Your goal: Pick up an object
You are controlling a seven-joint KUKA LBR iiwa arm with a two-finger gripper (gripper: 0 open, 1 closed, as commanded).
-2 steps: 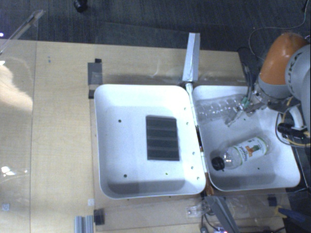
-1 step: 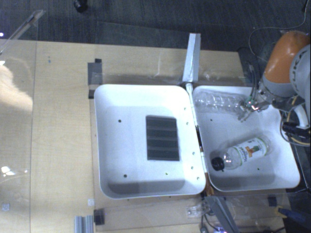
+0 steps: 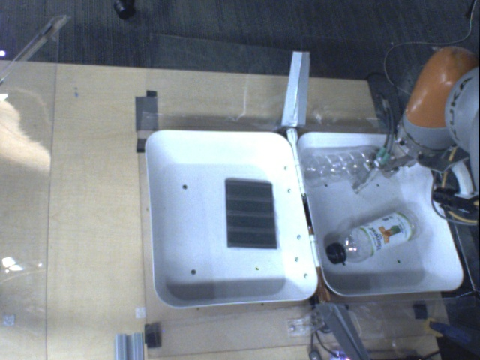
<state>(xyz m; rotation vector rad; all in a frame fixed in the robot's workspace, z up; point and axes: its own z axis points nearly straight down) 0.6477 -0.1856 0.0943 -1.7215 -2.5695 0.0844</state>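
Item: clear plastic bottle, dark cap, on its side in right bin. Probably light, smooth, prone to roll; grip across labelled mid-body. Claw near bin's back wall, grip state unreadable.

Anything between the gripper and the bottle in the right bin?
No. In the camera view, only bare white bin floor separates the gripper from the bottle.

Robotics lab – wooden bench, two white bins, loose cables.

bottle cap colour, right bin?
Black cap on the clear bottle, camera view.
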